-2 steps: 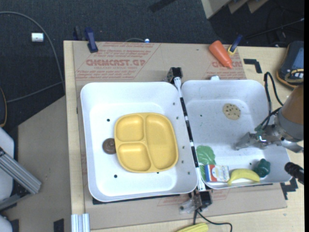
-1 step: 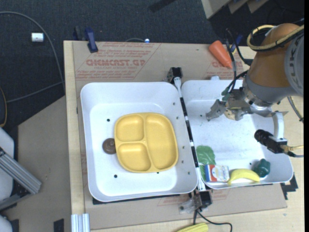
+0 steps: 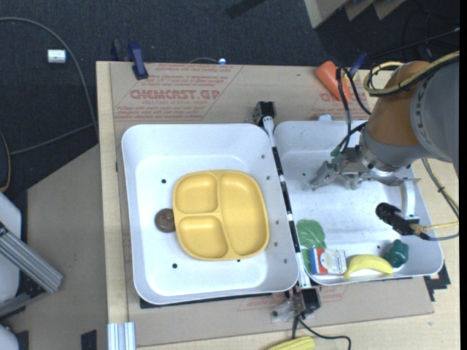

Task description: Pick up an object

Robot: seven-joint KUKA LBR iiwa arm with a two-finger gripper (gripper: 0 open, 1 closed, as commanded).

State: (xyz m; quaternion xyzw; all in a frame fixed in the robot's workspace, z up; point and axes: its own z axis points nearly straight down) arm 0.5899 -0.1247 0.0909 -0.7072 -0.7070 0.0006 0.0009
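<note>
Bench point(image 3: 109, 195) bears 2 bins: left holds yellow tray point(image 3: 220, 214). Gripper point(image 3: 321, 179) over right bin point(image 3: 350, 217), fingers spread, nothing between; banana point(image 3: 368, 265) near front rim

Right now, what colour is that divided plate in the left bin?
Yellow. The divided plate shows plainly in the camera view, lying in the left bin.
</note>
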